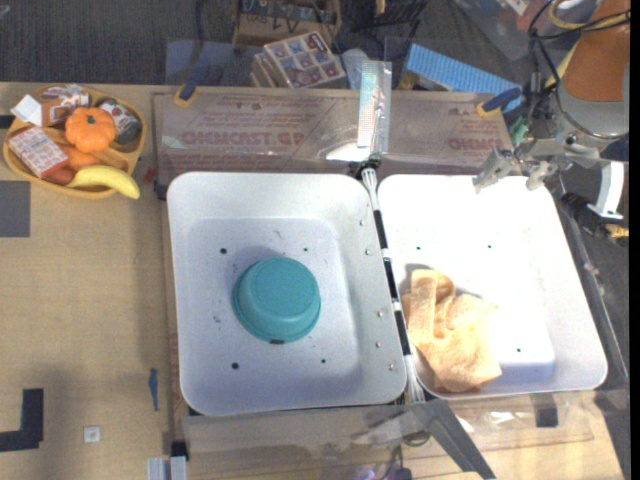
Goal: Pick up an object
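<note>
Clearly nothing is picked yet: the hand (512,167) hovers at the far edge of the right white bin (520,230), fingers spread and bare, while the crumpled yellow cloth (449,332) lies at that bin's near-left corner.

2 bins side by side; bowl (278,299) in left bin (200,218); cloth (450,336) in right bin (520,238), front-left corner; gripper (513,167) above its back edge.

A light wooden bench (80,298) spreads across the left. At its far left corner sits a yellow dish (70,143) of toy fruit. Beyond the bench, the dark floor (90,18) holds a cardboard box (285,8) and scattered clutter.
</note>
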